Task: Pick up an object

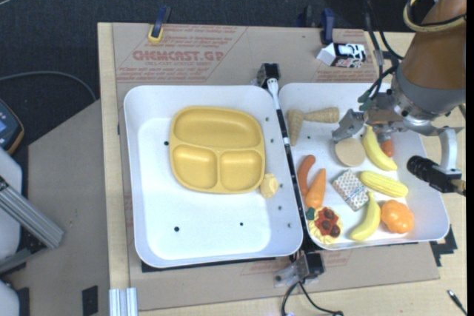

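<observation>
My gripper (368, 128) hangs over the upper part of the right bin (437, 226), just above a yellow banana (378, 151) and a tan round cookie (349, 153). The arm's body hides what lies directly under it. Elsewhere in this bin lie an ice cream cone (315, 117), two orange carrots (304, 169) (316, 189), a corn cob (383, 183), a silver wrapped piece (350, 189), a second banana (366, 220), an orange fruit (398, 217) and a pizza slice (326, 224).
The left bin (148, 181) holds a yellow compartment plate (218, 148) and a small pale yellow piece (269, 186) by its right wall. A black part of the arm (433, 174) juts over the right bin's right edge.
</observation>
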Robot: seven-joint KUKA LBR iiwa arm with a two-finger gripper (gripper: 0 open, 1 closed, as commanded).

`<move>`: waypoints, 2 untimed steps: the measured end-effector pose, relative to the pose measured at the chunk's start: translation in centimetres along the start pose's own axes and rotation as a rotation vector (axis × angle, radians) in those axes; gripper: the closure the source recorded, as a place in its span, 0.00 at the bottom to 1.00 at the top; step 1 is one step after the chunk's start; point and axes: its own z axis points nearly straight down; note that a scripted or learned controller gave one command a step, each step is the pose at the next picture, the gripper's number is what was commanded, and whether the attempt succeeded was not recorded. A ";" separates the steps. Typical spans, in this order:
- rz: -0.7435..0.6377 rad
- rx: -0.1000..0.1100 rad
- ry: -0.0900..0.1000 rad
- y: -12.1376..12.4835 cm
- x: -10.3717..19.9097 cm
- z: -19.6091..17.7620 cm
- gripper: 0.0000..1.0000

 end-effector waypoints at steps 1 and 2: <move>0.002 0.009 0.002 -0.3 -0.6 6.2 0.00; 0.001 0.010 0.003 -0.7 -0.2 12.6 0.00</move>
